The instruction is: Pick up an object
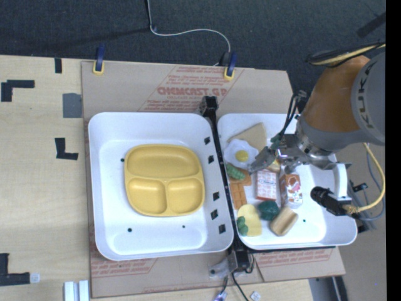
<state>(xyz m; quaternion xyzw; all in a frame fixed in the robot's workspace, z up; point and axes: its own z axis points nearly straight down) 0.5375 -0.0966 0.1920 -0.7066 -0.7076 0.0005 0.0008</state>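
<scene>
Honestly can't tell what the two-finger gripper is doing, it hangs right over the flat red-and-white packet mid right white bin, so I'd drop straight toward 6 o'clock, square on it, clear of neighbours.

Arm reaching in from the right, wrist bent low

The grey arm enters from the right edge of the camera view, its orange band sitting broad above the wrist. Below the band the wrist turns down and leftward, ending in the gripper, whose dark metal fingers point left and slightly down. Cables loop beside the wrist on its right side.
</scene>
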